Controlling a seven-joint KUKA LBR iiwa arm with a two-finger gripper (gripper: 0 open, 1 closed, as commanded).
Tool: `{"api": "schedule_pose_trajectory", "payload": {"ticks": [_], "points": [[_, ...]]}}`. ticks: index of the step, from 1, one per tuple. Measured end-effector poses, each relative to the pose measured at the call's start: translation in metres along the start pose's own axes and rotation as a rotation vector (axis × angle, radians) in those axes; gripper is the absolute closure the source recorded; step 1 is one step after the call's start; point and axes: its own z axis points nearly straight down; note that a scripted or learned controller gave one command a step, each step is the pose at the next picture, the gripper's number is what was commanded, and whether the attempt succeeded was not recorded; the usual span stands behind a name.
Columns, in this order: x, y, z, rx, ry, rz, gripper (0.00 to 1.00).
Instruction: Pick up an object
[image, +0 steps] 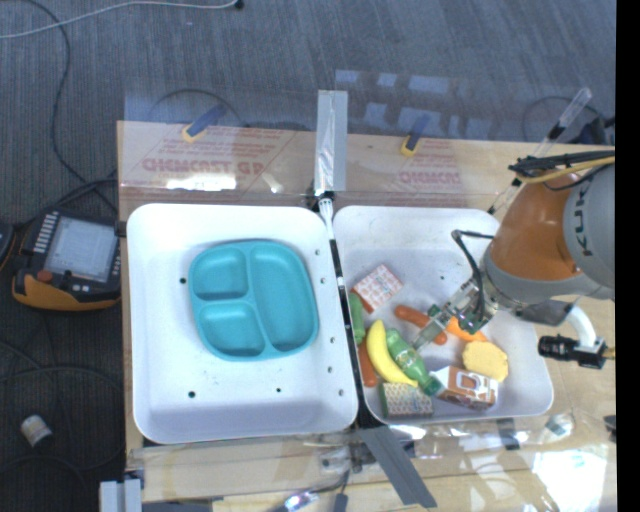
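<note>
My gripper (447, 325) is down in the right bin (520, 400), low over the toys. I cannot tell how it is set.

Right under my hand, to its left, is a green bottle (408, 358), and it lies tilted. Next to that, further left, is a yellow banana (383, 352). An orange carrot (412, 316) lies just beside my hand, up and to the left. Past the carrot is a small pink box (378, 287). A yellow lemon (485, 358) sits just below my hand, to the right. Below the lemon is a small brown box (470, 388), and left of that a speckled block (404, 401). A green thing (357, 318) and a red thing (368, 372) lie by the bin's left wall, far from my hand.

The left bin (160, 400) is well away on my far side. It has 1 blue tray (250, 298) with 3 parts.
</note>
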Motion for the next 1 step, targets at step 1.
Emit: {"api": "schedule_pose_trajectory", "payload": {"ticks": [1], "points": [[0.0002,0.0025,-0.0102,-0.005,-0.001,-0.001,1.0]]}}
